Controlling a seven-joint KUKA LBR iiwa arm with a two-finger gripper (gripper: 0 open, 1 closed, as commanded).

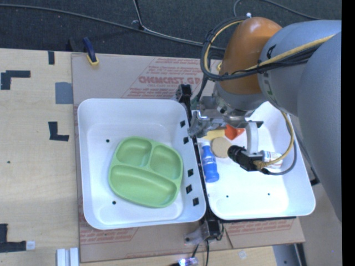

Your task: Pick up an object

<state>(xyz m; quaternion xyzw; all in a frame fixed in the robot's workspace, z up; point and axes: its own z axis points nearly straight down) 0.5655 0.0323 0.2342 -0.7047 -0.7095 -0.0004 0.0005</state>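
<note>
White right bin (288, 201) carries a blue bottle (209, 164) along its left edge, below the gripper (222, 127), whose opening I cannot tell. Light, stiff and probably slippery, it looks best gripped across its narrow middle.

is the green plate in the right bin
No, the green plate lies in the left bin; the blue bottle is in the right bin.
</note>
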